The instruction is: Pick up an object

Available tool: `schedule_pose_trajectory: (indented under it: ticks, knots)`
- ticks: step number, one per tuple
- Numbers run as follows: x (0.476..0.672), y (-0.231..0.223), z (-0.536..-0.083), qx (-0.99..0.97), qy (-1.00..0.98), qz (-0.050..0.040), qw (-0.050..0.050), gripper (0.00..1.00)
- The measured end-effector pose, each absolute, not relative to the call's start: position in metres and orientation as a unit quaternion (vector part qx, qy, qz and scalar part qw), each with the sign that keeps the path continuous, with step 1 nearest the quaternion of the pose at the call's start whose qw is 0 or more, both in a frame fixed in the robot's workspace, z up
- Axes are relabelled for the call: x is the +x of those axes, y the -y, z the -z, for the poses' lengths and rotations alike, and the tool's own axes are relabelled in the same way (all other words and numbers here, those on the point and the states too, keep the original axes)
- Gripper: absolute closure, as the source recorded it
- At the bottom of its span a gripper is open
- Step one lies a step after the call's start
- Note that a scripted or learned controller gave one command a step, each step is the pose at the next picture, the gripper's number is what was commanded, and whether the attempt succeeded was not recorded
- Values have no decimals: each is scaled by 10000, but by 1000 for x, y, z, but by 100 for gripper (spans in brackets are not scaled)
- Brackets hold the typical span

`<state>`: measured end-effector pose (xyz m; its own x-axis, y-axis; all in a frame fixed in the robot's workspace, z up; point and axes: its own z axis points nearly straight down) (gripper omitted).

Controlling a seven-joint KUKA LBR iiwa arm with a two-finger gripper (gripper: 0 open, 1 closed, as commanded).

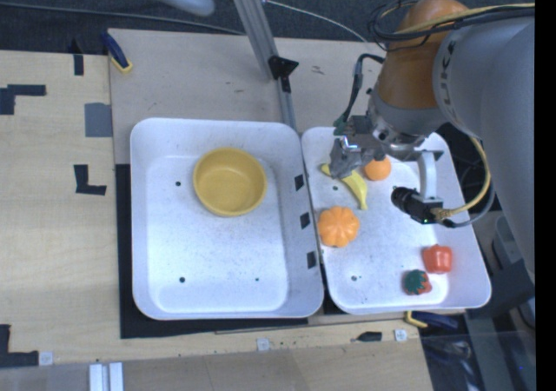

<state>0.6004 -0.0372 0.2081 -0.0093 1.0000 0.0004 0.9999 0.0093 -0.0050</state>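
Observation:
In the right bin (pixel 460 294) my gripper (pixel 343 157) hangs low over the upper left corner, right above the top end of a yellow banana (pixel 355 190). A small orange fruit (pixel 378 169) lies just to the right of the gripper. An orange pumpkin (pixel 338 227) sits below the banana. Near the bin's lower right lie a red pepper (pixel 438 259) and a red and green strawberry (pixel 417 281). The arm's wrist hides what lies directly under it.
The left bin (pixel 161 285) holds a yellow bowl (pixel 229 181). A metal pole (pixel 261 24) slants down to the gap between the bins. A black cable unit (pixel 415 203) hangs beside the arm over the right bin.

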Motion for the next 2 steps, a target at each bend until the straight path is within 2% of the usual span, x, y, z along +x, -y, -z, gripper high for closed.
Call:
schedule_pose_trajectory:
  ticks: [1, 2]
  knots:
    - [612, -15, -221, -7037, 7105, -14, 18, 100]
    - [621, -71, -210, -7038, 7104, -26, 17, 100]
